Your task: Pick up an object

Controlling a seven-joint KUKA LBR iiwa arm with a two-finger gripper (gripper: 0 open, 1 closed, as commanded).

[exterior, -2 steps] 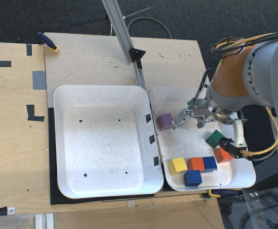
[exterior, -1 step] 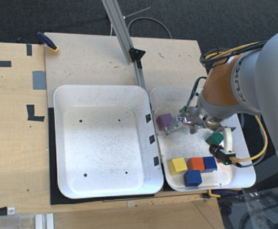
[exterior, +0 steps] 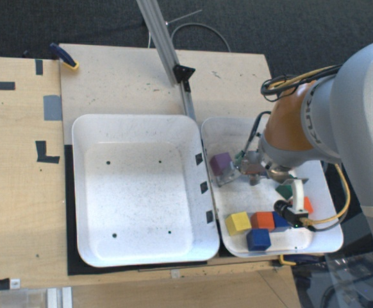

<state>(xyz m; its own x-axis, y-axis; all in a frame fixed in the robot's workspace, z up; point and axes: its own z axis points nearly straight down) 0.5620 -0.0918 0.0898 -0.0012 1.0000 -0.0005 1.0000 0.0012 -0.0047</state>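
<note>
Camera view: one purple block (exterior: 220, 163), one yellow block (exterior: 239, 222), tool (exterior: 241, 170) state unclear.

The two white bins (exterior: 135, 191) are seen as smooth plastic, slightly glossy and speckled with dark marks. The bench (exterior: 20, 127) is shown as pale, matt wood board. The blocks (exterior: 250, 226) are rendered in plain matt colours. A dull metal finish is shown by the slanted rail (exterior: 157, 27).
</note>
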